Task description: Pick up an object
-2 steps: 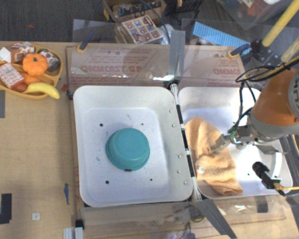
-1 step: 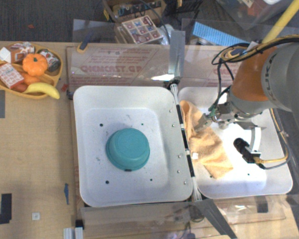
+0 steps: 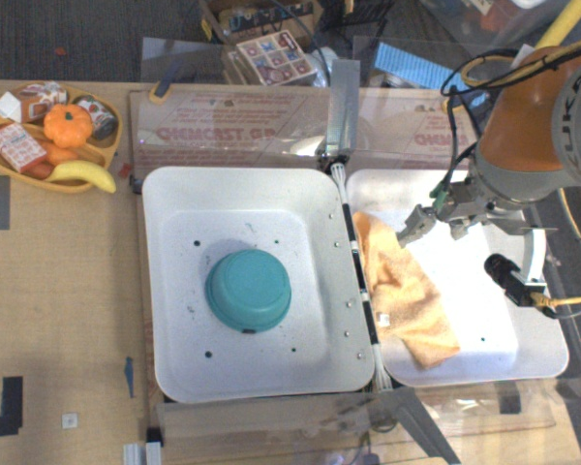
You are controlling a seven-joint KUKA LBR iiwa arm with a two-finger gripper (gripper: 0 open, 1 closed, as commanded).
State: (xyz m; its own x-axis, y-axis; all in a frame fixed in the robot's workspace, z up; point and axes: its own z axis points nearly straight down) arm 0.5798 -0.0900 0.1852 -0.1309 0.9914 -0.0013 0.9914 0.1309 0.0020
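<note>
1. Tool (image 3: 418, 223) hovers over the right bin (image 3: 537, 356), just above the orange cloth (image 3: 407, 294); whether open or closed, cannot tell.
2. Cloth lies along that bin's left side.
3. Teal bowl (image 3: 249, 290) sits upside down in the left bin (image 3: 174, 211).

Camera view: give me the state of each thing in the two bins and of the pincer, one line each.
Teal round plastic bowl: upside down, lying in the left white bin.
Orange-yellow terry cloth: crumpled, lying along the left side of the right white bin.
Pincer: over the right bin, beside the cloth's upper end, with nothing seen between its fingers.
</note>
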